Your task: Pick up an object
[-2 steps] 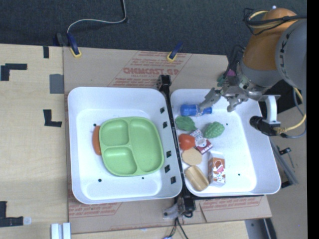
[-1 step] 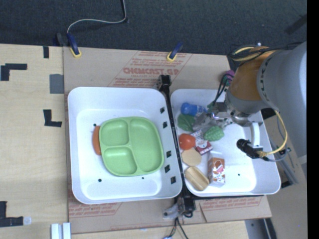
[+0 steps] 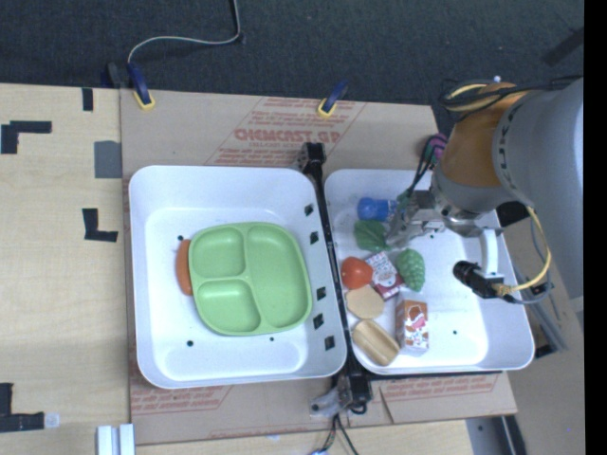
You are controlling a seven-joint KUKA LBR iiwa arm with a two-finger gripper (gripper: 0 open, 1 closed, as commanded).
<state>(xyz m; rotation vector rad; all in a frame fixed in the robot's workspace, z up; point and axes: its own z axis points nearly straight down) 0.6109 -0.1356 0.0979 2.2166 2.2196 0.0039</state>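
Note:
My gripper is low in the right bin, at its upper middle. It hangs just right of a blue object and a dark green leafy piece. A second green piece lies just below the gripper. Further down are a red tomato-like ball, a small red-and-white packet, a tan round piece, a bread-like piece and a red carton. I see nothing held.
The left bin holds a green divided plate with an orange object tucked at its left edge. A black divider runs between the bins. The arm's grey body overhangs the right bin's upper right.

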